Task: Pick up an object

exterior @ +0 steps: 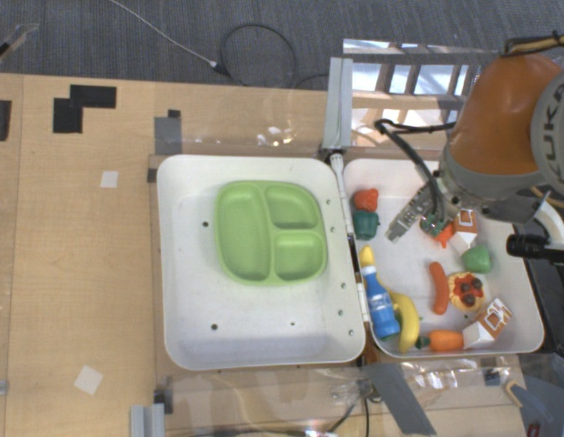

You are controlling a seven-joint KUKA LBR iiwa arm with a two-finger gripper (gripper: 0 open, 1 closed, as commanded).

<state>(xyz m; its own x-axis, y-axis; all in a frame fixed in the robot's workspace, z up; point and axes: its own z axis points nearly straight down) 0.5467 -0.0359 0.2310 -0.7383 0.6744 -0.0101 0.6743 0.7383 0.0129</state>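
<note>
The gripper (425, 215), whose state I cannot tell, hangs over crowded toys at the right bin's (537, 335) 12 o'clock, so it may slip between them.

Small toy foods (439, 286) scattered in right bin (535, 330)

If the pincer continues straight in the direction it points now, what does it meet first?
Probably the bare white floor of the right bin. The pincer points down and left, toward open floor right of the teal toy. Depth is unclear from this slanted view.
</note>
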